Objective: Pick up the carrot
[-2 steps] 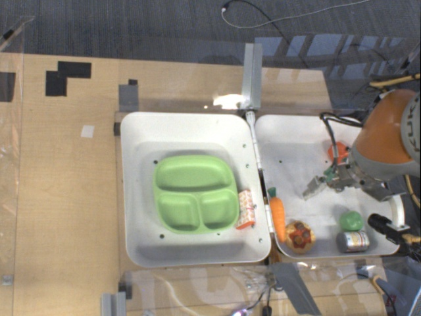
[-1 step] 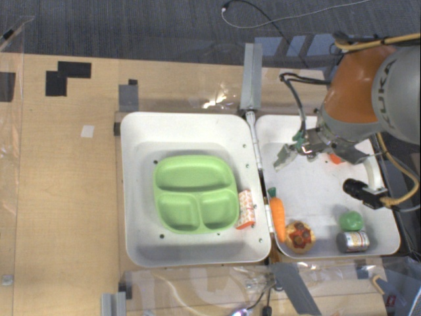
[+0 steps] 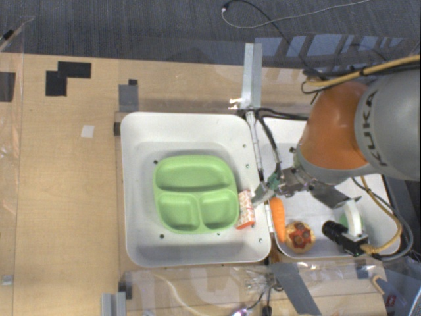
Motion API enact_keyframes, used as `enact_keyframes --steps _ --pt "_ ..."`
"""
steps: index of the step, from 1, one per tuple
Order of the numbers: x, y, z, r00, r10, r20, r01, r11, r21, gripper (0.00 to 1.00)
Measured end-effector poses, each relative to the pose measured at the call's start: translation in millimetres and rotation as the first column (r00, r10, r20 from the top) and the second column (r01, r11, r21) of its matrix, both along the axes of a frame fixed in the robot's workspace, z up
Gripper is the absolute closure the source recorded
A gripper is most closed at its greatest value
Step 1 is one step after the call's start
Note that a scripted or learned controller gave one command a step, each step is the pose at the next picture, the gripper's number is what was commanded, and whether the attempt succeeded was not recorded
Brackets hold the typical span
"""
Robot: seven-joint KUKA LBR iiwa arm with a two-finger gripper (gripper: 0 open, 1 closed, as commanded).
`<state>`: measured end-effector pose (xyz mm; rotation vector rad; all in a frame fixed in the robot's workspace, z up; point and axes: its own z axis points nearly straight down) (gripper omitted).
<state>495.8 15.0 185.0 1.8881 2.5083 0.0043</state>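
Observation:
The orange carrot (image 3: 279,219) lies lengthwise in the right bin (image 3: 289,140), close against that bin's left wall. My gripper (image 3: 273,188) hangs just above the carrot's far end, over the divider between the two bins. The grey arm with its orange band covers much of the right bin behind it. Nothing shows between the gripper and the carrot.
A red and brown round food piece (image 3: 300,236) sits right of the carrot near the front wall. The left bin (image 3: 138,176) holds a green divided plate (image 3: 195,193), with a red and white packet (image 3: 245,209) leaning at its right edge.

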Motion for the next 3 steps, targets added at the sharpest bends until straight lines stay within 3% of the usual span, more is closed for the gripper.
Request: enact_keyframes --steps 1,2,3 --pt "2 0 11 1.0 -0.001 0.005 0.001 1.0 0.001 1.0" --pt "-1 -10 0 0.978 -0.211 0.0 0.211 0.978 0.001 1.0" --pt "99 13 -1 0.926 -0.377 -0.001 0.377 0.926 -0.001 1.0"
